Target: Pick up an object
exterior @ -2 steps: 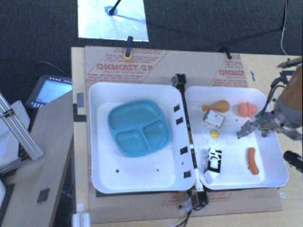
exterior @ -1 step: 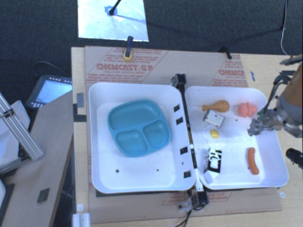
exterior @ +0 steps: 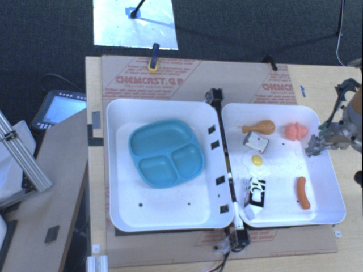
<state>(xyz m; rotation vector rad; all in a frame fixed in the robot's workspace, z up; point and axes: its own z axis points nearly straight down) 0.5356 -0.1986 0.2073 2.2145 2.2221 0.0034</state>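
Observation:
The right bin (exterior: 326,174) holds several toy foods: a drumstick (exterior: 260,127), a pink lumpy piece (exterior: 295,131), a small grey-white block (exterior: 256,143), a fried egg (exterior: 256,161), a black-and-white carton (exterior: 256,194) and a sausage (exterior: 303,192). My gripper (exterior: 315,145) hangs at the bin's right rim, to the right of the pink piece and above the sausage. Nothing shows between its fingers.
The left bin (exterior: 122,208) holds a blue sectioned plate (exterior: 166,152). A black divider with clips (exterior: 222,169) runs between the bins. Cardboard lies under both. A tablet (exterior: 57,110) and a metal rail (exterior: 22,157) sit at the left.

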